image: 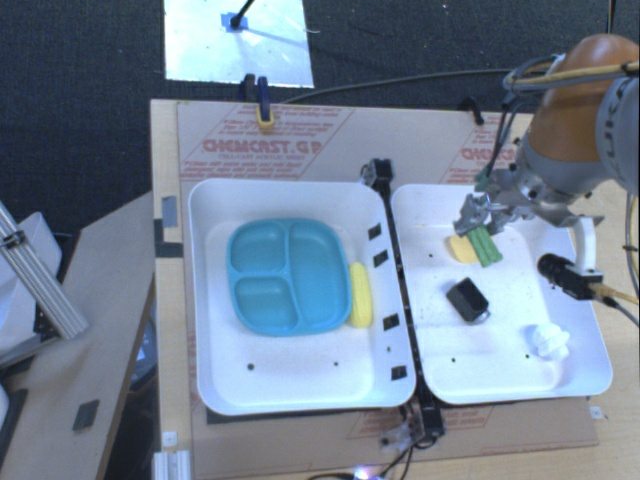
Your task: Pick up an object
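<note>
so the gripper [478, 216] is parked in the right bin [590, 368] right over the green block [483, 245], which runs long from 11 to 5 o'clock, leaning on a yellow piece [461, 250]. Arm comes in from 2 o'clock. Can't tell how wide it's spread

Green block [483, 245] lies tilted on yellow piece [462, 250], right bin.

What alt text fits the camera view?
The gripper sits low in the right bin, right at a green block on a yellow piece. A black block lies nearby; the left bin holds a blue divided plate.
</note>
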Robot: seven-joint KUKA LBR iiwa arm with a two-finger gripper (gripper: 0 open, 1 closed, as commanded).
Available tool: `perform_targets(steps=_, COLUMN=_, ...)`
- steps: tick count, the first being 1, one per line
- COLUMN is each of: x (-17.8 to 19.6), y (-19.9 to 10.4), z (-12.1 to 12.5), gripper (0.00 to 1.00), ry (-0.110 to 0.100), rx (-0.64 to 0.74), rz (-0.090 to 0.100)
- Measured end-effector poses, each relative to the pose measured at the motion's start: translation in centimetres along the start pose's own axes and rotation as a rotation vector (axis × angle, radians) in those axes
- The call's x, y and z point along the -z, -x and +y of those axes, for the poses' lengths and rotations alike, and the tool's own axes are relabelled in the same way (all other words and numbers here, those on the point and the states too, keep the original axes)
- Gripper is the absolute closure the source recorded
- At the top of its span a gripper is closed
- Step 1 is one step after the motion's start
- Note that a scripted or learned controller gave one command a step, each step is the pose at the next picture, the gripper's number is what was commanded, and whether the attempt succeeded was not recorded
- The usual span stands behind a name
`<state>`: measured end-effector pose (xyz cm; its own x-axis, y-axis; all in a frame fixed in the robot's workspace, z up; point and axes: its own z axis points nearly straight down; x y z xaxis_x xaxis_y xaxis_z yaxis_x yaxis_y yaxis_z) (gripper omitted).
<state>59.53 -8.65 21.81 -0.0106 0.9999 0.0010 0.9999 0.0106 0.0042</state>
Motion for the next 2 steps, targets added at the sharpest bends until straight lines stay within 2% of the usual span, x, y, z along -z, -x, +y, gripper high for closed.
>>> perform_targets(steps=1, x=1.1, y=-4.9, z=1.2, gripper=1.0, ry=-0.001, rx=-0.002, rz=0.0)
perform_targets(steps=2, x=0.6, y=-10.4, z=3.3, gripper=1.0, ry=-0.001, rx=0.0, rz=0.001)
